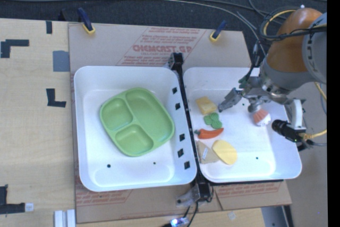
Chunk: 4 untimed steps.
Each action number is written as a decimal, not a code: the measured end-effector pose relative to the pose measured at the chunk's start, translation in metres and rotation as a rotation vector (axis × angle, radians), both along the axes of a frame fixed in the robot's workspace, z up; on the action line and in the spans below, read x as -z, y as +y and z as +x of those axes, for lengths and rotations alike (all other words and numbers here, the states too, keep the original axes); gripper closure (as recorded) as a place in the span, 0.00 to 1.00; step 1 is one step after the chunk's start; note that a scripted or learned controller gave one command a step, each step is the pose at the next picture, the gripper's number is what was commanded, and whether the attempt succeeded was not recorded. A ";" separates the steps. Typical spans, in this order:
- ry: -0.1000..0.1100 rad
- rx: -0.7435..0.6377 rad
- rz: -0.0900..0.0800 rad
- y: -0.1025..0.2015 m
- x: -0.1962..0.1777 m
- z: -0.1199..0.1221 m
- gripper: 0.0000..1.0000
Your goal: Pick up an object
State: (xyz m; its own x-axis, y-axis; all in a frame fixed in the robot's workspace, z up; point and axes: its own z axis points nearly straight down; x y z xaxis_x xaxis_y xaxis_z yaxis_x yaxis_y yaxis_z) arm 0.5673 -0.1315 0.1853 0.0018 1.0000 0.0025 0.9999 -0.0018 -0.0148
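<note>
My gripper point(240, 106) hangs over the right bin point(287, 167) with its fingers spread open and nothing between them. Its left finger point(228, 101) points toward a yellow block point(206, 105). A small pink and white object point(260, 117) lies just below the right finger point(254, 107). Near the bin's left side lie a green toy point(213, 120), a red-orange toy point(211, 133), a yellow oval piece point(226, 152) and a tan wedge point(205, 153).
The left bin point(87, 167) holds a green divided plate point(137, 120). A black divider point(183, 114) runs between the bins. Two yellow clamps point(87, 26) point(217, 34) pin the cardboard behind them. Cables point(289, 133) hang off the arm at the right.
</note>
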 end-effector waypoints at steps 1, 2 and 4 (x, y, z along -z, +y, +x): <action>-0.013 -0.003 -0.002 0.000 -0.007 0.003 0.00; -0.009 -0.003 -0.003 0.001 0.037 0.002 0.00; -0.014 -0.003 -0.004 0.002 0.100 0.004 0.00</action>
